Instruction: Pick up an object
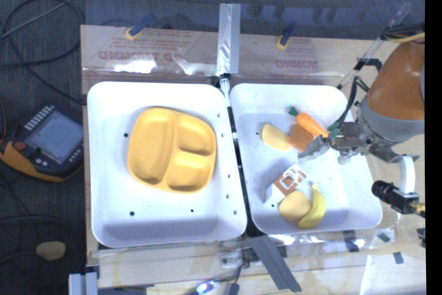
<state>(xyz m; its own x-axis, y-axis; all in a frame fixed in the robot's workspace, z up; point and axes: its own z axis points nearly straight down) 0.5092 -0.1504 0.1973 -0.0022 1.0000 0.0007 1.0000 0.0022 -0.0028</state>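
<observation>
Reaching toward the carrot (pixel 309 124) in the right bin (pixel 359 217).
The gripper (pixel 319 146) is seen beside it; whether it is released or clenched cannot be told, so centring over one item is advised.

The arm (pixel 397 90) is running off the right edge, so its upper part is being cut away. It is covering the right bin's (pixel 259 214) far wall behind the pincer (pixel 319 146). The pincer's tips are blurring into an orange lump (pixel 300 138) just beside them; what that lump is cannot be told. Below the pincer, a small white carton (pixel 289 181) is showing print too small to read.
</observation>
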